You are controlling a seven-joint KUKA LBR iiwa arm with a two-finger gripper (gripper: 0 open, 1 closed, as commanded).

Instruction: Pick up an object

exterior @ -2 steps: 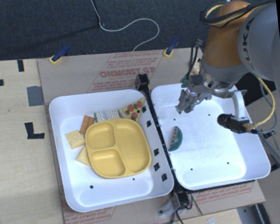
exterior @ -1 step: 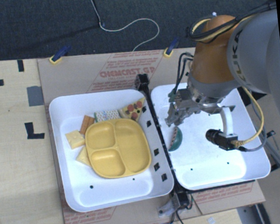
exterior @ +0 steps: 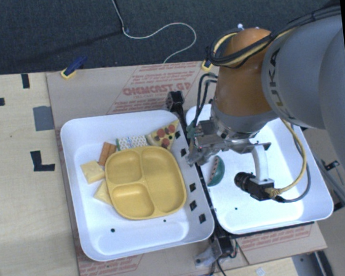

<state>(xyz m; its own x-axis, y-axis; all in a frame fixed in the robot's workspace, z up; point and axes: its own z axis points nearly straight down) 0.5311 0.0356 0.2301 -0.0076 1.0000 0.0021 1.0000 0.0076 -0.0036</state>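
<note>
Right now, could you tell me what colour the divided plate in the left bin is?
The divided plate is yellow, seen clearly in the camera view.

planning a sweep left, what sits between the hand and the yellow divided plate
In the camera view, the left bin's right wall and the black strip joining the bins lie between the hand and the yellow divided plate.

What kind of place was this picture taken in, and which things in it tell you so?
Probably a robotics lab test bench: a grey and orange robot arm reaches over two white bins, which sit on taped cardboard with cables trailing.
</note>
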